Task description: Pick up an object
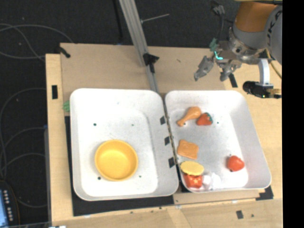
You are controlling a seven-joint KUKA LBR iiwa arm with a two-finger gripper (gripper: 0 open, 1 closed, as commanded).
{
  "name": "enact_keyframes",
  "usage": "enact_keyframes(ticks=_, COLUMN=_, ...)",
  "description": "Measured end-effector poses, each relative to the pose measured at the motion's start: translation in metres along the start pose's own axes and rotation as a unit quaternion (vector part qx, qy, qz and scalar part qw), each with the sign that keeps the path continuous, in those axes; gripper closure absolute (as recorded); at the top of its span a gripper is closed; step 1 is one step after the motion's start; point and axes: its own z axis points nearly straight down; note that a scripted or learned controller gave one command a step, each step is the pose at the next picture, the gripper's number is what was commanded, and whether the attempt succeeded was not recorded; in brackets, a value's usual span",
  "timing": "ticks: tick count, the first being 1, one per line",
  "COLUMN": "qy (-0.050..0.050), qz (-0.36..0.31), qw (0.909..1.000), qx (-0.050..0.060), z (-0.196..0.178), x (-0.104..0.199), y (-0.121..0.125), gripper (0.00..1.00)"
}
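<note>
Camera view: gripper (214, 70) hangs above the bench just beyond the far rim of the right bin (251, 127), jaws spread, nothing betw. them. Inside that bin: chicken leg (189, 116) touching a strawberry (204, 119) nr the far-left part; toast slice (187, 149) by the left wall; yellow disc (192, 167) resting on a tomato (194, 180) at the near-left corner; red piece (235, 163) alone nr the near-right. Left of that bin, 2nd bin (85, 108) w/ yellow bowl (116, 159).

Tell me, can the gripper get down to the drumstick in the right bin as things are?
Probably yes. The gripper hangs open above the right bin's far edge, and the drumstick lies uncovered, with only the strawberry touching its right side.
</note>
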Motion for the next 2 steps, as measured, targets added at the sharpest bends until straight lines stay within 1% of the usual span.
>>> enact_keyframes(ticks=1, qy=0.0, qz=0.0, qw=1.0, qx=0.003, z=0.062, x=0.004, y=0.0, gripper=0.0)
enact_keyframes(ticks=2, qy=0.0, qz=0.002, qw=1.0, qx=0.002, z=0.122, x=0.002, y=-0.005, gripper=0.0)
